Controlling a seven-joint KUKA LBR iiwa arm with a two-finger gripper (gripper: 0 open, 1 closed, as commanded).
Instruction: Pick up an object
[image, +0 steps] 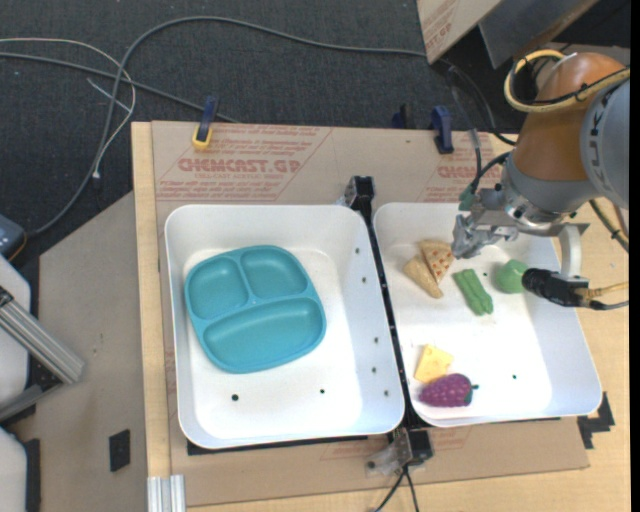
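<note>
Gripper hovers low in the right white bin; whether it is open or closed, I cannot tell. Best to descend straight and centre on one item. Just left of it lies the tan triangular toy slice, with the green toy pod just below.

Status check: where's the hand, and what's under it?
Hand low in right bin, over the pizza slice. Nothing seen gripped. Bread piece and green pepper crowd close alongside.
</note>
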